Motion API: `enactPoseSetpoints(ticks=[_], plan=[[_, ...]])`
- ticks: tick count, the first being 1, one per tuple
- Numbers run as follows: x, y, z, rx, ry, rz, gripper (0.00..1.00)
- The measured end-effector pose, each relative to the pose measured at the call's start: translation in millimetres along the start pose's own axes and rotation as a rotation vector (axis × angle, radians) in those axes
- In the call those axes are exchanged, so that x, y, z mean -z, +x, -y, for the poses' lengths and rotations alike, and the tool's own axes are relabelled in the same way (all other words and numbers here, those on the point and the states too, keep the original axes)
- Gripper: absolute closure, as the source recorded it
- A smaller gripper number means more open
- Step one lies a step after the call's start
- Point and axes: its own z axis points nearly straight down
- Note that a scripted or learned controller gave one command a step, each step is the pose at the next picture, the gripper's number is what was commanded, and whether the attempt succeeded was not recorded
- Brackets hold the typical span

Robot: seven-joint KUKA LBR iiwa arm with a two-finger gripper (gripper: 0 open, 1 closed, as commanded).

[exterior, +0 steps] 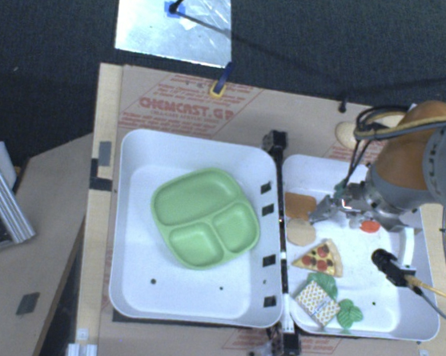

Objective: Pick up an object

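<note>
The pincer (328,210) hovers low in the right bin (415,322), just above a brown toast slice (299,205); its grip cannot be told. Still reaching; next it must descend and close on the toast.

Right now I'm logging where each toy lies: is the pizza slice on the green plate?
No. The pizza slice lies in the right bin, while the green plate sits in the left bin.
</note>
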Motion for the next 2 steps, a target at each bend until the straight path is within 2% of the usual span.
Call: enactPoseSetpoints(ticks=[1,2], plan=[[-21.6,0.3,-1.0,0.0,-0.004,0.001,0.0],[-9.9,-0.1,-1.8,-0.001,-0.007,0.001,1.0]])
